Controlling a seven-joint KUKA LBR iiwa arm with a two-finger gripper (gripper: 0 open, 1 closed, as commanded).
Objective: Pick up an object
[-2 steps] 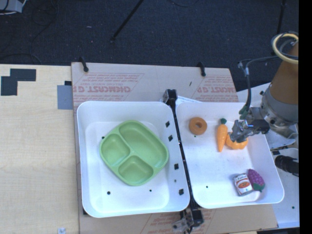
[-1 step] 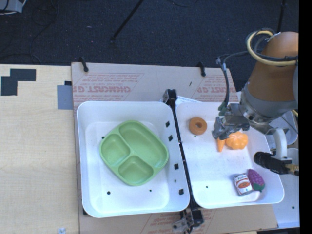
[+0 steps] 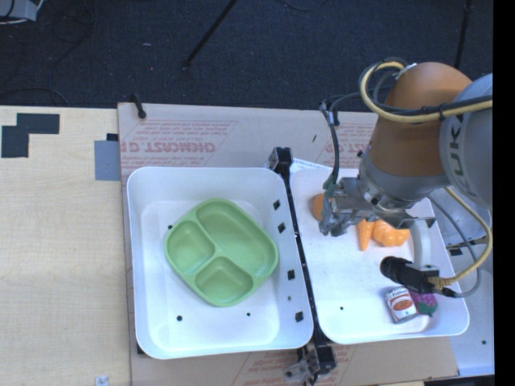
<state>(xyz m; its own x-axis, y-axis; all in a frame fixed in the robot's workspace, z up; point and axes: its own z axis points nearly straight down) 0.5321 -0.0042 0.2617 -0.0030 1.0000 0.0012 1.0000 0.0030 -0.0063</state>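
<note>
Camera view: a pale wood-grain bench [image 3: 56,240] seen from above at a slant, with dark carpeted floor beyond its far edge.
Cardboard sheet [image 3: 185,139]: flat and brown with red print, lying under both bins and spreading view-left of the gripper and behind it.
Arm [image 3: 418,127]: a smooth grey shell with a glossy orange band, bulking view-right of the gripper and above it. It hides the far right part of the bin below.
Plate bin [image 3: 161,316]: shallow, white, matte plastic with rounded corners, view-left of the gripper across the divider.
Object bin [image 3: 346,296]: the same white shape; the gripper hangs over its far left part.
Black divider [image 3: 290,240]: a narrow clipped strip between the bins, just view-left of the gripper.
Green plate [image 3: 221,252]: pale, smooth and rounded with three compartments. It lies flat, well apart from the gripper to view-left.
Gripper [image 3: 331,222]: grey angular metal, low over the bin floor. I cannot tell whether it is open or closed, or whether it has hold of anything.
Orange lumpy pieces [image 3: 382,233]: one carrot-like and one knobbly, touching each other, just view-right of the gripper.
Orange rounded piece [image 3: 319,206]: partly hidden by the gripper, on its view-left side.
Small can [image 3: 401,304]: a cylinder with a red-and-white label, well apart from the gripper, toward the near right corner.
Purple thing [image 3: 426,302]: small and rounded, touching the can on the side away from the gripper.
</note>
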